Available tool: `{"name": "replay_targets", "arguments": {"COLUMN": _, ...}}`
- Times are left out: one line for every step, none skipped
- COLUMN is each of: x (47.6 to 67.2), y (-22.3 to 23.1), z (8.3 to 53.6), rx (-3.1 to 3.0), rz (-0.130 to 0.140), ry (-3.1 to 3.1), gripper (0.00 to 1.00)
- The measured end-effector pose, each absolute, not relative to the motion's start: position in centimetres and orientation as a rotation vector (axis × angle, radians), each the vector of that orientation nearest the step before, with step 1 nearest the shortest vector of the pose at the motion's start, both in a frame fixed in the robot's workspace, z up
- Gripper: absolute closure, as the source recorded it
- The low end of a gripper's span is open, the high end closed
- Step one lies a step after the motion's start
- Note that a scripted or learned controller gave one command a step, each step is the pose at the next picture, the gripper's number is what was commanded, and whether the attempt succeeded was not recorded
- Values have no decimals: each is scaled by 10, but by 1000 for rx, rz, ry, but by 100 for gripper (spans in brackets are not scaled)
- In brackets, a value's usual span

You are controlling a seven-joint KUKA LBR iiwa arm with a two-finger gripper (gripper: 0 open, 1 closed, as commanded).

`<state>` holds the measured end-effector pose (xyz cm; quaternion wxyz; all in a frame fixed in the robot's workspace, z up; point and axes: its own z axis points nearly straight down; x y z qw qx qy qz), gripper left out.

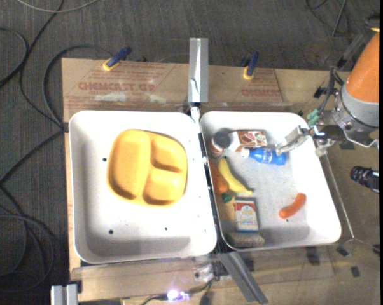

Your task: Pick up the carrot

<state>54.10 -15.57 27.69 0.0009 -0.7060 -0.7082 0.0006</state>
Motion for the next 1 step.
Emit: {"name": "replay_targets", "arguments": {"x": 505, "y": -118, "z": 413, "rx": -2927, "rz": 4, "ry": -1150, "gripper": 0}}
